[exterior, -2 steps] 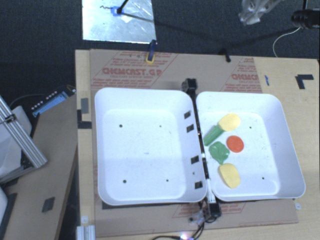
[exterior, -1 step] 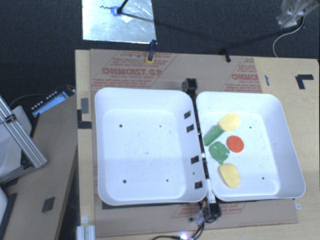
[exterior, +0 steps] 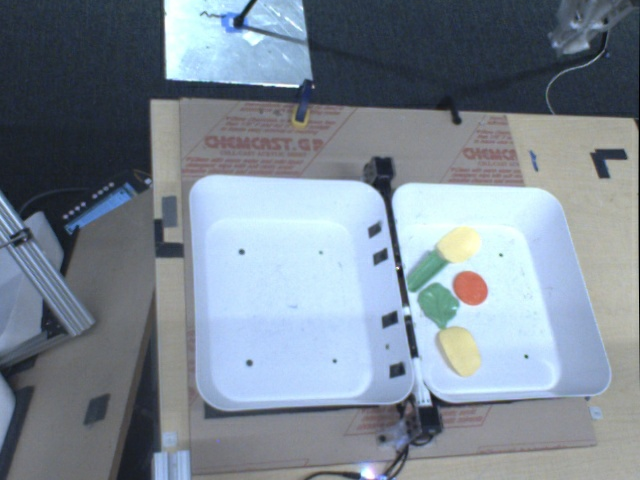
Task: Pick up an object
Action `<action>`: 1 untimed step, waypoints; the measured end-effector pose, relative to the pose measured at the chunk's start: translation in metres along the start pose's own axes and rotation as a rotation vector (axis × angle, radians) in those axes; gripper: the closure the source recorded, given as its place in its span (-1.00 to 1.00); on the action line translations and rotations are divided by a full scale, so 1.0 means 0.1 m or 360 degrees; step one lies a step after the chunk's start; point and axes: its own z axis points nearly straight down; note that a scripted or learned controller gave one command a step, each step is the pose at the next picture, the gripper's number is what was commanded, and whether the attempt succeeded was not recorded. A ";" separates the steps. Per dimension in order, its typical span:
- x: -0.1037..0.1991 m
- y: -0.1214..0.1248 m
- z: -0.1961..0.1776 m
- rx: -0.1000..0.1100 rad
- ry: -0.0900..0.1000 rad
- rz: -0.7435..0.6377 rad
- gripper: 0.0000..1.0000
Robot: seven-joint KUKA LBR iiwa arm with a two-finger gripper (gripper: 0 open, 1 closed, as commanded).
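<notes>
The right white bin holds several small objects clustered at its left side. A yellow piece lies farthest back, with a long green piece just left of it. An orange-red round piece sits in the middle, and a second green piece lies beside it. Another yellow piece lies nearest the front. My gripper appears as a pale blurred shape at the top right corner, high above the dark floor and well beyond the bins.
The left white bin adjoins the right one along a black hinge strip. Both rest on a cardboard sheet. A shiny metal plate lies at the back left, and an aluminium frame stands at the left.
</notes>
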 end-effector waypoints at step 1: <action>0.00 0.00 0.00 0.0001 0.0000 -0.0002 1.00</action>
